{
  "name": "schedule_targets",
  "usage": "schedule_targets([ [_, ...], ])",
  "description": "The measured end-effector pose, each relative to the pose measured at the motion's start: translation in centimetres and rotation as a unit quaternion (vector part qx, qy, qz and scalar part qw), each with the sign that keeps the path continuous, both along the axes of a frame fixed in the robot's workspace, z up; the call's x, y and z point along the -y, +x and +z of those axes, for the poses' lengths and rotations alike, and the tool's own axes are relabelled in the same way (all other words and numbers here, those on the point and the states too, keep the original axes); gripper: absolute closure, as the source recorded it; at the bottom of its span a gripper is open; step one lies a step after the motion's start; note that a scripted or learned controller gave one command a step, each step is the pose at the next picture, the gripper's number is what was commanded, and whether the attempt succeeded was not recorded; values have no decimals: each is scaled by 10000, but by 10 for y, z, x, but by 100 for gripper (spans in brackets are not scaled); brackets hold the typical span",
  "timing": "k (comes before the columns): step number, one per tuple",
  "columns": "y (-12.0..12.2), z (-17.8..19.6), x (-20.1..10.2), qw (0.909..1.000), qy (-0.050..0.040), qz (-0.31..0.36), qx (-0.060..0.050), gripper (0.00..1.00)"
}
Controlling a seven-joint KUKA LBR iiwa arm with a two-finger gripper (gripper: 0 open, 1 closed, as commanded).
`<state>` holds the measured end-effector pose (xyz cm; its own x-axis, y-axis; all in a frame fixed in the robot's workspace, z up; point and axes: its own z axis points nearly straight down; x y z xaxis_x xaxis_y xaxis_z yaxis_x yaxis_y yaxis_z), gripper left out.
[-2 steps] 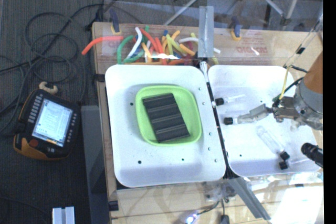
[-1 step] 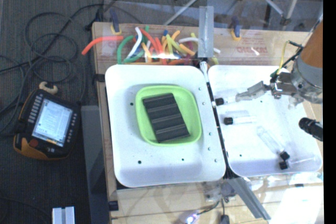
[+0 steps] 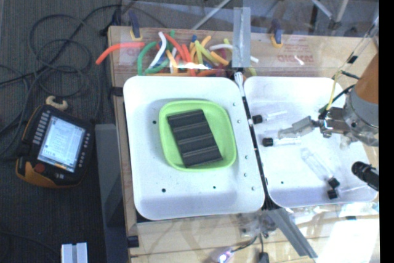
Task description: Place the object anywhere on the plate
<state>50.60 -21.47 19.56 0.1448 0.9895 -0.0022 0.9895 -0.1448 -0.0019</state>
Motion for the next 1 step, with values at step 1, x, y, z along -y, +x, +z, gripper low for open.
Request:
schedule_targets([
  [1,74,22,5,9998,-4,-214,7,0],
])
